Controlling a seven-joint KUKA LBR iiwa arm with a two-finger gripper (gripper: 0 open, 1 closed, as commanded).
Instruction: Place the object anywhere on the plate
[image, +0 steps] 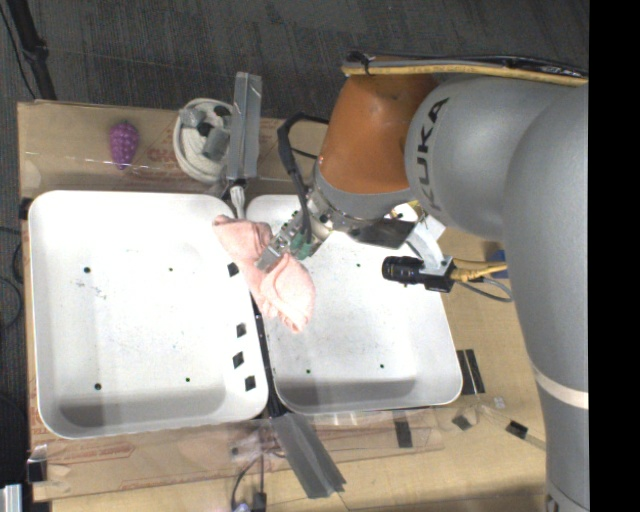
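The crumpled pink cloth-like object, draped across the rim between the two shallow white bins, appears pinched in the clenched two-finger gripper and should be lifted clear before any plate is sought.

— What is sitting off to the left of the pincer?
— A small purple bunch is lying on the brown bench, up and well to the pincer's left. A white coil is resting nearer, up and left of it.
— And the bins?
— The left bin is spreading out to its left, and the right bin is stretching below and right of it. A grey strip is lying well below it, beyond the bins.
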